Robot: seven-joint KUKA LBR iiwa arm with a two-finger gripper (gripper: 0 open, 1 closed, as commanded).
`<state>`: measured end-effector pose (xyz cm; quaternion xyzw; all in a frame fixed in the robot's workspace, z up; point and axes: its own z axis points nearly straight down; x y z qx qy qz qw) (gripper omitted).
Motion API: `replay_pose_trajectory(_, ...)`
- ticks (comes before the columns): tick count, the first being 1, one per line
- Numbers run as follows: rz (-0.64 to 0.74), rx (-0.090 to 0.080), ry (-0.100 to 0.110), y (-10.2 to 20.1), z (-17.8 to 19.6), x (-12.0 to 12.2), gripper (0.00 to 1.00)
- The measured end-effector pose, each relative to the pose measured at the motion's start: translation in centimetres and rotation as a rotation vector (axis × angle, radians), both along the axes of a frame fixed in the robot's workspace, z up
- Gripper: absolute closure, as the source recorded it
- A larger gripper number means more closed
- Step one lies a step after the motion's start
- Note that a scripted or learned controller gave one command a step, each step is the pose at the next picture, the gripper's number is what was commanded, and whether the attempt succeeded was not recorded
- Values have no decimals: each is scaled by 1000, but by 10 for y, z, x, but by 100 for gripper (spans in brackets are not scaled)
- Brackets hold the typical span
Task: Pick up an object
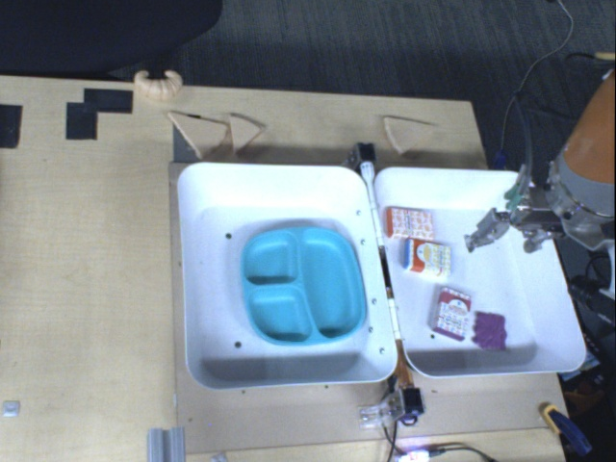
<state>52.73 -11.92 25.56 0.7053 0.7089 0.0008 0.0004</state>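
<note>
Four small things lie in the right bin [539, 287], all to the left of and below the pincer [507, 229], which hangs over the bin's upper right part with its two fingers spread apart and nothing between them. Nearest to it is a yellow-and-white packet [426, 256], just beyond that a red-and-white carton [409, 222], and farther down a dark red packet [451, 313] lying beside a purple lump [490, 331].

The cartons and packets look light and fairly stiff, probably printed card or foil, so slick on their broad faces; they lie flat, and the likely hold is across the short edges. The purple lump seems soft and irregular, easier to pinch but apt to squash.

Beneath them the bin floor is smooth white plastic, so a nudged item would likely slide. There is open floor on the pincer's side of the packets. Well beyond, in the left bin [212, 258], sits a blue sectioned tray [303, 282]; both bins rest on the pale wooden table [87, 287].
</note>
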Motion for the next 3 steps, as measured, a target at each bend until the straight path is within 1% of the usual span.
replay_pose_trajectory(1,-3,0,3,-26,-125,16,0)
replay_pose_trajectory(2,-2,-1,-16,-29,-165,-18,0)
replay_pose_trajectory(3,0,-1,-24,-28,-152,-15,100)
